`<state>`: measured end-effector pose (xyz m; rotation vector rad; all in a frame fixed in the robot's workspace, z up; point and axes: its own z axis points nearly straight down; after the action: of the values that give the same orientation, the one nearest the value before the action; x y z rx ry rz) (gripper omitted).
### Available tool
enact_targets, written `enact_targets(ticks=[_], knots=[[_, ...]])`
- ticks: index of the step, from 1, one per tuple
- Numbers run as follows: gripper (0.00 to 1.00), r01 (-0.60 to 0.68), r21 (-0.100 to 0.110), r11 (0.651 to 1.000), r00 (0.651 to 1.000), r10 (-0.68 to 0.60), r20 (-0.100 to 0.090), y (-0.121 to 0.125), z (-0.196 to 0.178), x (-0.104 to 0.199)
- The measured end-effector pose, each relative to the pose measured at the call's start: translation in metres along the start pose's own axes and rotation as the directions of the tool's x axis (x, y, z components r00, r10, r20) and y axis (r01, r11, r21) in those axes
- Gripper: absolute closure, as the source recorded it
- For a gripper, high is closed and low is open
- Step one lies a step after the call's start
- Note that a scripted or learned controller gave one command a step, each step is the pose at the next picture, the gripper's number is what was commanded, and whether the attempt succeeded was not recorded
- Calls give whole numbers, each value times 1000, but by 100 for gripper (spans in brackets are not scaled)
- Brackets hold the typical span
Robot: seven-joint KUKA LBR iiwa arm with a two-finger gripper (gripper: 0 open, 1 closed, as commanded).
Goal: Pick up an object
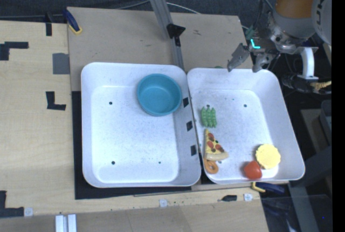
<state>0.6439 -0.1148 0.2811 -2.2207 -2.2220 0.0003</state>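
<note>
My gripper (pixel 248 59) hangs over the back rim of the right bin (pixel 242 112), open, its two dark fingers spread with nothing between them. Inside that bin lie a small green toy (pixel 208 116) near the left wall, a pizza slice (pixel 214 147) below it, an orange ring piece (pixel 211 166) at the front left, a red tomato (pixel 252 170) and a yellow round object (pixel 268 156) in the front right corner. A blue bowl (pixel 159 94) sits in the back of the left bin (pixel 124 144). All objects lie well forward of the gripper.
A grey metal pole (pixel 161 4) slants down to the gap between the bins at the back. Cables run behind the bench. Black clips (pixel 188 125) sit along the shared rim of the bins.
</note>
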Motion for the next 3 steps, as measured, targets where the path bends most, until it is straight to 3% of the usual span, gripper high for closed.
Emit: enact_targets(ticks=[1,3], knots=[[0,0,0,1000,1000,0,0,0,0,0],[0,0,6,1000,1000,0,-1,4,110,-5]])
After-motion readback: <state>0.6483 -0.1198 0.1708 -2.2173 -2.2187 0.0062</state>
